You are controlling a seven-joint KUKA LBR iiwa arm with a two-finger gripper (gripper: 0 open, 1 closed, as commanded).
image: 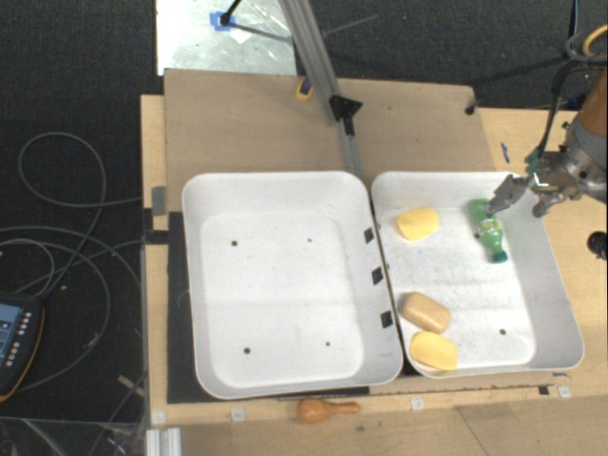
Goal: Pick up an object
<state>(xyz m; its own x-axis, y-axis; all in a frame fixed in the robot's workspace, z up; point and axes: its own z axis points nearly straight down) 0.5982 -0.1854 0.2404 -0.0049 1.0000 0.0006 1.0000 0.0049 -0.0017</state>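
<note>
the right bin [560, 335] is the landmark here. the gripper [522, 194] hangs over its far right edge, at the end of the arm [581, 155] that comes in from the right side of the view. its two fingers are spread apart: one dark finger [503, 194] slants down toward the bin floor, the other sits further right near the rim, and nothing lies between them.

the green bottle [488, 227] lies on its side in the far right part of the right bin, just below and beside the lower finger; whether the finger touches it is too close to tell. the bottle runs roughly parallel to the bin's right wall, with a strip of bare floor between it and that wall.

a yellow lump [418, 223] rests in the far left part of the right bin, near the wall shared with the left bin [204, 283], well apart from the bottle. a tan lump [426, 312] lies near the front left of the right bin, and a second yellow lump [434, 351] sits just in front of it, pressed into the front left corner against the rim.

the middle and front right of the right bin's floor are bare white, the widest open room inside it.

outside the right bin, just past its front edge to the left, an orange-brown piece [328, 408] lies on the bench [247, 122].
</note>
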